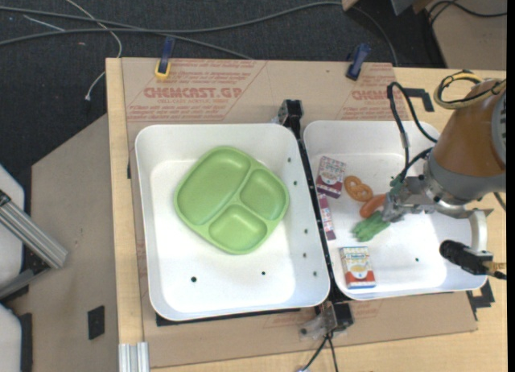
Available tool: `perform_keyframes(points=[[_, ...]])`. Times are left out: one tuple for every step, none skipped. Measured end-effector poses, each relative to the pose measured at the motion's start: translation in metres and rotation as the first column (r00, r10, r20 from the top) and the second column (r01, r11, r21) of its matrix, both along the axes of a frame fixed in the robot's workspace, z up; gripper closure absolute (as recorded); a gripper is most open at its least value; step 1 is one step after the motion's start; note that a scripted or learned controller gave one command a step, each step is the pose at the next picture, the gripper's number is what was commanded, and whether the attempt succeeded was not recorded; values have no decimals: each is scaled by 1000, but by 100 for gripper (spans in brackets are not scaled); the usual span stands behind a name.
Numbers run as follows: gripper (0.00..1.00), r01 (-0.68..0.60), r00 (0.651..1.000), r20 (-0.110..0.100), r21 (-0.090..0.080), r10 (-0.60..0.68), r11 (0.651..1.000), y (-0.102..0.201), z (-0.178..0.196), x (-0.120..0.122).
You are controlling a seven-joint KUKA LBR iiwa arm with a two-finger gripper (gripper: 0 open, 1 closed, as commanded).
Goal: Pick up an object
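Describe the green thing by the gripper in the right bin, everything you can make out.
The green object is small, elongated and darker green than the tray in the other bin, perhaps a soft toy vegetable; its detail is too blurred to name. It lies on the floor of the right bin, slanting up toward the gripper, whose tip meets its upper right end. An orange pretzel-like piece sits just above it, and a small red and white carton below.

Robotics lab, clamped cardboard-topped bench (241, 88), loose cables (64, 20), dark carpet (241, 8)
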State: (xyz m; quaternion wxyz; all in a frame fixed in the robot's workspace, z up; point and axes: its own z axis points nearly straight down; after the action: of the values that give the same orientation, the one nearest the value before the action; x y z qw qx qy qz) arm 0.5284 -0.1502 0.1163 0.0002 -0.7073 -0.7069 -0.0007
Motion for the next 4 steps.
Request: perform_keyframes(points=[[100, -2, 1000, 3, -2, 2, 1000, 9, 48, 0], [100, -1, 1000, 7, -3, 1, 1000, 5, 111, -4], [100, -2, 1000, 2, -2, 2, 1000, 5, 119, -3], [100, -8, 1000, 2, 1, 8, 1000, 66, 125, 6]])
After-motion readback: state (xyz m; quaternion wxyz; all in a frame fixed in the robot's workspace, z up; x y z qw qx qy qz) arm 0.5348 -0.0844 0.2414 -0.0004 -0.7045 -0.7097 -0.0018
